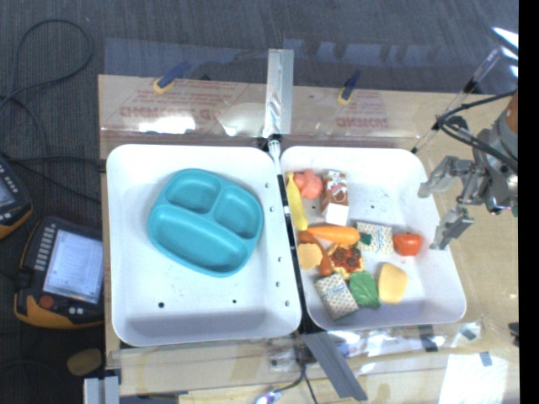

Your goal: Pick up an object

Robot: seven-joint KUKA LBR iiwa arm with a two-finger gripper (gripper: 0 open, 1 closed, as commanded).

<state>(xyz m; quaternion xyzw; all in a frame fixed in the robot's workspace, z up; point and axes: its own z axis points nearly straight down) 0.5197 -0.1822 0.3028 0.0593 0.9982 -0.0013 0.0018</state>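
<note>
Bins sit side by side on my counter [118, 108]: the left bin [126, 310] holds a blue divided plate [206, 220], lying flat, and the right bin [438, 301] holds a heap of toy food. My claw [446, 206] hangs over the right bin's right rim, with both fingers [436, 178] spread wide apart and nothing between them. Closest to it is a small red tomato [408, 243], lying just to its left and apart from the fingers. Further left, an orange carrot [335, 234] lies across the pile, with a yellow banana [294, 205] standing along the bin's left wall. A pink piece [307, 183] and a brown packet [336, 188] rest near the far wall. Toward the near side I see a green pepper [364, 289] touching a yellow lemon-like piece [392, 283], and a patterned packet [336, 295] just beside the pepper.
</note>
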